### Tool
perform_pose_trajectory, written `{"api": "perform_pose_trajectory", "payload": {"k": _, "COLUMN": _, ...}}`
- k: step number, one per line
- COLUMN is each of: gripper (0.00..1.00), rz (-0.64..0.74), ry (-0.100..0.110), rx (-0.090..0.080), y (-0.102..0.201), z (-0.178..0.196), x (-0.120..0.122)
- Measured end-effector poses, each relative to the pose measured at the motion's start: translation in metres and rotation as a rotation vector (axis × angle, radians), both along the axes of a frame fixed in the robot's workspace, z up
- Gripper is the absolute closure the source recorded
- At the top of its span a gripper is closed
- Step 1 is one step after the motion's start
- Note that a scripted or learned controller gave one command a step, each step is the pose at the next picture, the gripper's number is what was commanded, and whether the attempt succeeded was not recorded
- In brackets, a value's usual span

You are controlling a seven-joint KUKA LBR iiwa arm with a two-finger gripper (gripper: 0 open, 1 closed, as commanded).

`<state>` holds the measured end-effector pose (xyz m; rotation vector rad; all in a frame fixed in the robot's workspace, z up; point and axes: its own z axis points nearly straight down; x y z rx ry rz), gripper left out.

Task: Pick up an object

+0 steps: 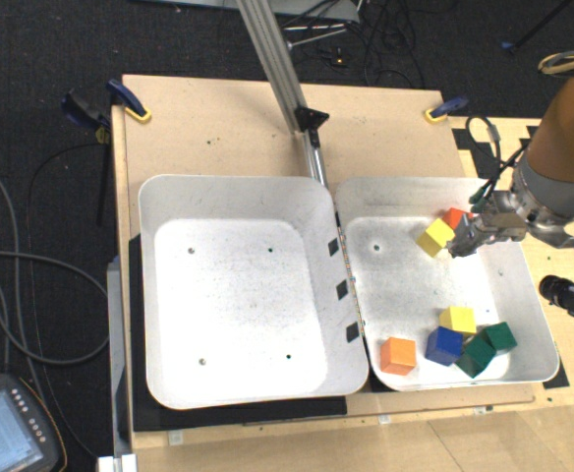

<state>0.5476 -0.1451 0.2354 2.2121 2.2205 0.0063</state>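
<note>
Dark carpet with loose cables is surrounding a light wooden bench [385, 126], and two shallow white bins are sitting on it side by side. On the left bin [159, 264] the whole speckled floor is lying open, so this side is giving plenty of free room. The right bin [405, 293] is holding all the blocks. A yellow block [433, 237] is standing tilted in the upper part of it, and a small red-orange block [453, 217] is peeking out just behind it, mostly covered. The gripper [464, 241] is reaching in from the right and is hanging just beside the yellow block, close to touching it; its tips are dark and blurred, so it is not possible to tell how the jaws are standing or whether they are gripping anything. Near the front rim of the right bin an orange block [398, 355], a blue block [445, 346], a second yellow block [458, 319] and two green blocks [488, 346] are crowding together, close to the wall, while the middle of that bin is staying free. The grey and orange arm [562, 155] is being cut off by the right edge of the view. A metal pole [272, 52] is crossing the bench from the top, ending at the gap between the bins.
</note>
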Motion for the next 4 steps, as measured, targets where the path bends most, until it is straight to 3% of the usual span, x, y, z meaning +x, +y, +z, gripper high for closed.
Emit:
{"api": "perform_pose_trajectory", "payload": {"k": 1, "gripper": 1.00, "rz": -0.001, "ry": 0.005, "rx": 0.001, "y": 0.000, "z": 0.014, "x": 0.001}}
{"api": "perform_pose_trajectory", "payload": {"k": 4, "gripper": 1.00, "rz": 0.004, "ry": 0.006, "rx": 0.003, "y": 0.146, "z": 0.019, "x": 0.059}}
